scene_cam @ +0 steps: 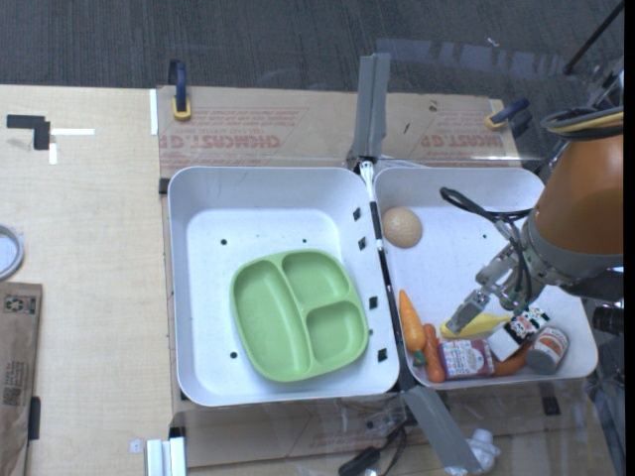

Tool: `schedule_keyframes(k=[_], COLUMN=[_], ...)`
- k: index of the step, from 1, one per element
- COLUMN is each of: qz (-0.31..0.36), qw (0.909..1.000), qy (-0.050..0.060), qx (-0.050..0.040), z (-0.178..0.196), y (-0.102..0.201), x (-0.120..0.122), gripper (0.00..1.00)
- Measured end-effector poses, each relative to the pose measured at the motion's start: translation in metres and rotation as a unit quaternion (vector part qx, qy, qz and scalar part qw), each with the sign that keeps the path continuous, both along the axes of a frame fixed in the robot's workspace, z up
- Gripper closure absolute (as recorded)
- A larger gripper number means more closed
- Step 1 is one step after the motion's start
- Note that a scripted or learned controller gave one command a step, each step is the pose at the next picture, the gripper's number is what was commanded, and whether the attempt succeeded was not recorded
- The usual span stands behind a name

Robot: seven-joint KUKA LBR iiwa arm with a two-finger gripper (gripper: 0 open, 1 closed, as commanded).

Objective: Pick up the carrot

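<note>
- The bench (pixel 89 226) bears two shallow white bins; the right bin (pixel 466 181) holds the task items.
- The orange tapered carrot (pixel 412 322) lies against the right bin's left wall, near its front corner.
- The two-finger gripper (pixel 466 317) hangs near the carrot; whether its jaws are apart or together cannot be determined.
- Judgement: pickup is not yet done.

Carrot (pixel 412 323): orange, tapered, lying flat near right bin's left wall, pointed end toward top.

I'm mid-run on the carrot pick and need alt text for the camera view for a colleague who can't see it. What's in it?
The gripper hangs low in the right bin, to the right of the carrot lying by the bin's left wall, not holding it. A yellow item, a red packet and a small bottle crowd that corner; a green divided plate sits in the left bin.
</note>
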State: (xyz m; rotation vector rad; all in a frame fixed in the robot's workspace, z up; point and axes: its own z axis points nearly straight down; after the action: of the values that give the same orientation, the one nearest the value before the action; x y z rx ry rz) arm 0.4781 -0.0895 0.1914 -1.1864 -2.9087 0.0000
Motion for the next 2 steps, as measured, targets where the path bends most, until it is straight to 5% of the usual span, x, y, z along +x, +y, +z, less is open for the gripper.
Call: schedule_keyframes(k=[1,2], qz=[0.023,0.113], qw=[0.9997,0.9936], qy=[-0.002,-0.007], qx=[0.0001,-0.0013], z=[-0.091,-0.093], y=[-0.010,-0.033], x=[0.015,0.100], gripper=[0.00,0.00])
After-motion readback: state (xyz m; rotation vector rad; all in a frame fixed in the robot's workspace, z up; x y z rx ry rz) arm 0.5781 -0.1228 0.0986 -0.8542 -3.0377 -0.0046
